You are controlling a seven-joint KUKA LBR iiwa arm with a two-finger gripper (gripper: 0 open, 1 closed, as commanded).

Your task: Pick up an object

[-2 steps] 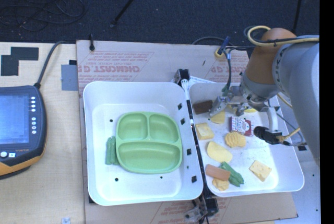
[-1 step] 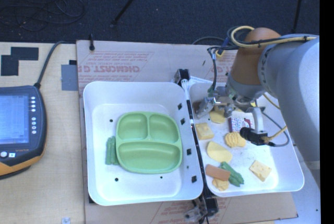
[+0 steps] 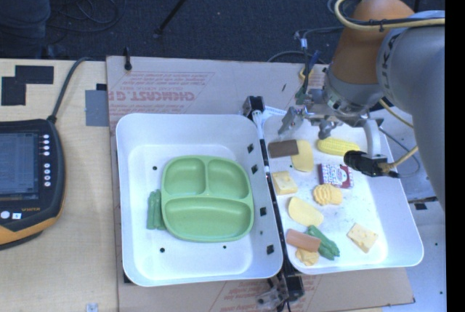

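Note:
The right bin [image 3: 407, 230] holds several toy foods. Among them are a brown block [image 3: 282, 149], a pale yellow slice [image 3: 304, 157], a corn cob [image 3: 338, 147], a red-and-white packet [image 3: 334, 174], a cheese cube [image 3: 284, 182], a ridged yellow piece [image 3: 328, 194] and a cheese wedge [image 3: 362, 236]. My gripper [image 3: 309, 126] hangs over the bin's far end, just above the brown block and the corn. Its fingers [image 3: 290, 121] are spread, it is open, and nothing is between them.
The left bin [image 3: 138, 136] carries a green divided plate [image 3: 207, 198] and a green pod [image 3: 154, 210] beside it. A sausage [image 3: 301, 238], a green vegetable [image 3: 325, 245] and a yellow lump [image 3: 305, 212] lie at the right bin's near end. A tablet [image 3: 25, 172] sits far left.

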